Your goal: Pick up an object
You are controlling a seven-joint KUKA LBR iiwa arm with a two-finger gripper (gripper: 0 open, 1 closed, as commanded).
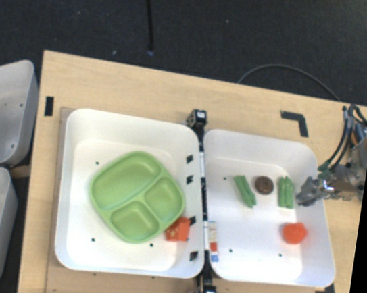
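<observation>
The left bin (60, 240) holds a green divided plate (136, 197) with an orange block (178, 230) at its edge. The right bin (253, 272) holds two green sticks (245, 190) (287, 192), a brown disc (264, 185) and an orange ball (294, 233). The gripper (310, 193) sits at the right rim; its opening cannot be told.

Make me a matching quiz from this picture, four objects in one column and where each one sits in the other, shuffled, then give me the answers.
Objects:
1. green divided plate
2. orange block
3. brown round piece
4. red-orange piece

Places:
A. right bin, between two green sticks
B. left bin, at the plate's lower right edge
C. middle of the left bin
D. right bin, below the right-hand green stick

Pairs: 1-C, 2-B, 3-A, 4-D
</observation>
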